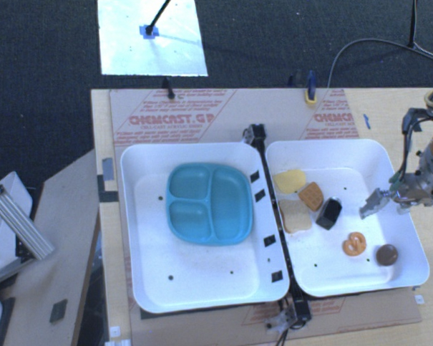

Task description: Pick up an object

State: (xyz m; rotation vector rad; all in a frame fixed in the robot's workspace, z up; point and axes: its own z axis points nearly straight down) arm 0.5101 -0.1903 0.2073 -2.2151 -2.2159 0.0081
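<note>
The right bin point(399, 169) holds several small items. A yellow piece point(290, 180) lies at its left side, beside a brown waffle point(311, 195), with a pale toast slice point(296, 215) below them. A black block point(328, 212) sits near the middle. An orange pretzel point(354, 244) and a brown ball point(386, 254) lie toward the front right. My gripper point(388, 203) hangs over the bin's right part, above the pretzel and ball, open with nothing between its fingers.
The left bin point(146, 279) holds a blue divided plate point(208, 203). A black-tabbed divider point(270, 216) runs between the bins. A cable point(354, 48) trails over the bench at the back right.
</note>
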